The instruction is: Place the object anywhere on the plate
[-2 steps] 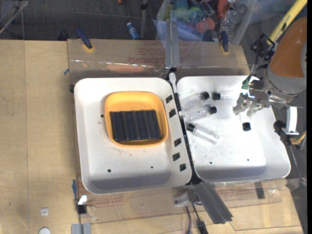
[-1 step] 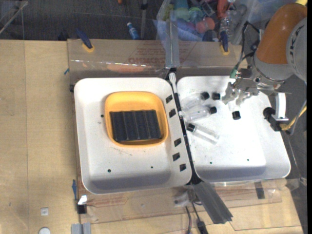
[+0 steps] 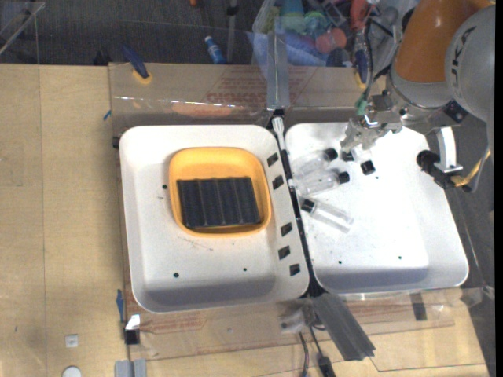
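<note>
"KU" lettering above pincer

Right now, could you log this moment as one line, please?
gripper over right bin | clear vials there | yellow plate holds black block | placement pending

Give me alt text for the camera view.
A grey arm's claw hangs over clear vials in the right white bin. The left bin holds an orange plate with a black ridged block on it.
</note>
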Motion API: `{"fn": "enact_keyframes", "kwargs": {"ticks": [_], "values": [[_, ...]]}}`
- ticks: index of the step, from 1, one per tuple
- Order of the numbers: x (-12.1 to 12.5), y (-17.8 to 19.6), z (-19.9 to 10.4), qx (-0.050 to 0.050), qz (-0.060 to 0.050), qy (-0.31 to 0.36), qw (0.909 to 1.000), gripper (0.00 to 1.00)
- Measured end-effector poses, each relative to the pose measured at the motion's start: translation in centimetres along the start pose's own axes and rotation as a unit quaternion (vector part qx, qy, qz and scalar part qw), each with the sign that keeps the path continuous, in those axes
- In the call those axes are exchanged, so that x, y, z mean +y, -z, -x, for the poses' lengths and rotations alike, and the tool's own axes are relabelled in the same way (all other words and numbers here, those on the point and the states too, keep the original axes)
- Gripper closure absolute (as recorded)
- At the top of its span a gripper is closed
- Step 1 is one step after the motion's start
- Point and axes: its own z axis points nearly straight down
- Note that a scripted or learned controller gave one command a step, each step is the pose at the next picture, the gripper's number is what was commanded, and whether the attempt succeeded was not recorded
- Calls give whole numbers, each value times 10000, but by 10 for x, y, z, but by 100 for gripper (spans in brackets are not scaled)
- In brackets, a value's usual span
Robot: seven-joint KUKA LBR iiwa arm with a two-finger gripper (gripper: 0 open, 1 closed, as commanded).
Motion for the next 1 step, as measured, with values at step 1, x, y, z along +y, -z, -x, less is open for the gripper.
{"fn": "enact_keyframes", "kwargs": {"ticks": [1], "values": [[1,-13,-12,13,-30,536,9986,100]]}}
